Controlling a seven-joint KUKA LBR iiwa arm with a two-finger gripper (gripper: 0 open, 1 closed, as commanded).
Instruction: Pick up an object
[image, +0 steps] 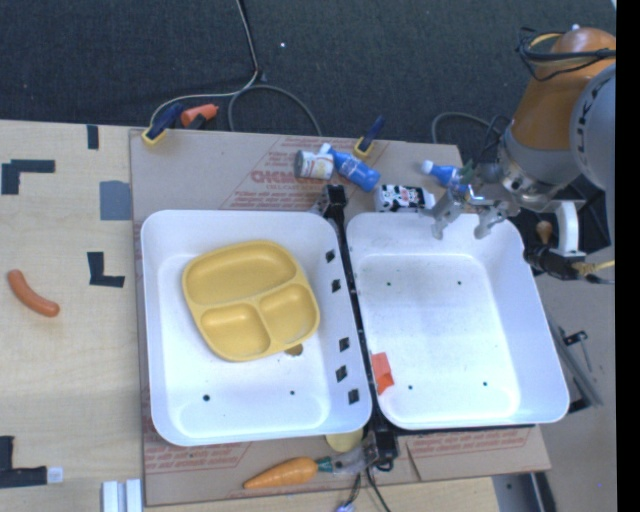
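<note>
1. Gripper (462, 218): poised over the far edge of the right bin (530, 330), fingers spread apart, nothing between them.
2. Yellow divided plate (251, 298): the only sizeable object in a bin, lying flat in the left bin (160, 300) near its centre.
3. Risk: descending here, the fingers would likely strike the rim or close on air; a flat plate offers little edge to pinch.

Light is bright and even from overhead, so the white bins (440, 410) glare slightly and the yellow plate (250, 298) casts only a thin shadow. Focus is soft throughout (small objects along the bench's far edge blur).
</note>
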